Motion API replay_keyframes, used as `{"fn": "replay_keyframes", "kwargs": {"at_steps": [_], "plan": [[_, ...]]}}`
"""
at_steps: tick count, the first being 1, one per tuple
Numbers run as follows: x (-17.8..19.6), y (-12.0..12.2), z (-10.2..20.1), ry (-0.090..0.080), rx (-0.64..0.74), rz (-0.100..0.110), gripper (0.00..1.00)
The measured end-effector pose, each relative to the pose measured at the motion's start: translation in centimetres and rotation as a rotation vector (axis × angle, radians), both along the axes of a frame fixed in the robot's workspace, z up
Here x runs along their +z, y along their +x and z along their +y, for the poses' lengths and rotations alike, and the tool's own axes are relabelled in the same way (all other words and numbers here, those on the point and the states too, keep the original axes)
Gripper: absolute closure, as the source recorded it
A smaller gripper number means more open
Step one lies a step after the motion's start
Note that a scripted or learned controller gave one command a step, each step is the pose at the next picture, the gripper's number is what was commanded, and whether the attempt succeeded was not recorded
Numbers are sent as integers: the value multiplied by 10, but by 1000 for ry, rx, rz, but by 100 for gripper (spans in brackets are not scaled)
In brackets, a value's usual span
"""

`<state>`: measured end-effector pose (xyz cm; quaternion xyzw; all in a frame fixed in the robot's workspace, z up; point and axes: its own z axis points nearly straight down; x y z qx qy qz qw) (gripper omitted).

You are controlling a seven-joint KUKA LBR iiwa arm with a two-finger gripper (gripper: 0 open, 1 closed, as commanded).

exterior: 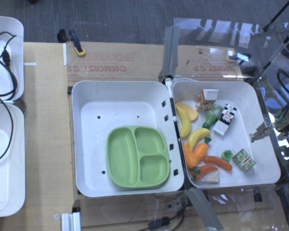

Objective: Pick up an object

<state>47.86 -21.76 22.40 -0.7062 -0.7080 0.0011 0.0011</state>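
Observation:
The right bin [260, 105] holds several toy foods. Two yellow bananas [185, 118] [198, 136] lie near its left wall, with an orange carrot [197, 153] below them. A long red-orange piece [217, 162] and a speckled bread slice [211, 177] sit near the front. A cow-patterned milk carton [225, 119] lies in the middle beside a green vegetable [211, 117]. A small snack box [205, 99] is at the back. A green cup [226, 155] and a green carton [243, 160] rest at the front right.
The left bin [86, 129] carries a green divided plate [137, 156]. A metal bracket [262, 133] juts over the right bin's right rim. White tubs with black cables [2, 71] stand at the far left. A blue-and-yellow clamp [76, 43] lies behind the bins.

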Motion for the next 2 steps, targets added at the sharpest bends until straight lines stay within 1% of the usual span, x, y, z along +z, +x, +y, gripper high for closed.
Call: {"fn": "replay_keyframes", "kwargs": {"at_steps": [1, 2], "plan": [[-126, 14, 30, 1, 1, 0, 0], [-132, 2, 3, 12, 66, -2, 0]]}}
